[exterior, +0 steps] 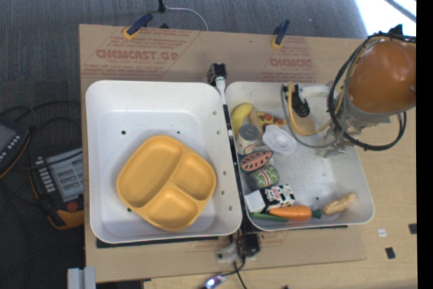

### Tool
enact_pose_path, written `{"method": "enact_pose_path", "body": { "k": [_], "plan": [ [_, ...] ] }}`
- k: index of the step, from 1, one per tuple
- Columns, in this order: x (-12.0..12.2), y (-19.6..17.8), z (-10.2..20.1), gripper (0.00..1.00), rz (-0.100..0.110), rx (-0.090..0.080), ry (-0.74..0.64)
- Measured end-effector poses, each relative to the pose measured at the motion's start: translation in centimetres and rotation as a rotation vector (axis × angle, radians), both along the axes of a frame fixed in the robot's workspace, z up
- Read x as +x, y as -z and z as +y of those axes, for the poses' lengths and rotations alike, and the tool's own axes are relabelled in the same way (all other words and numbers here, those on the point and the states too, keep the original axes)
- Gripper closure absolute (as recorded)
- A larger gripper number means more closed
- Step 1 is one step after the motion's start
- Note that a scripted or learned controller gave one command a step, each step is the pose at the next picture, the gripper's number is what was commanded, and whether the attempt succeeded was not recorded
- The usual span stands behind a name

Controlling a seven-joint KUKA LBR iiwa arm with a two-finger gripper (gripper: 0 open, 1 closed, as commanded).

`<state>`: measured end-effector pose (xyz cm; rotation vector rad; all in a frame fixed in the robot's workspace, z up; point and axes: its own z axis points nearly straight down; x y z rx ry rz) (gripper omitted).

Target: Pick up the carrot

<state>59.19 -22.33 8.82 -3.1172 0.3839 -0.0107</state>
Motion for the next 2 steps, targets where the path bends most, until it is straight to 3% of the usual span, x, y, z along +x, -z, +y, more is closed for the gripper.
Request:
{"method": "enact_pose_path", "body": {
  "k": [1, 2],
  "plan": [
    [-5.47, -0.09, 0.10, 1.00, -0.003, 0.000, -0.037],
    [-5.57, 0.02, 0.22, 0.00, 0.001, 0.003, -0.038]
  ]
}}
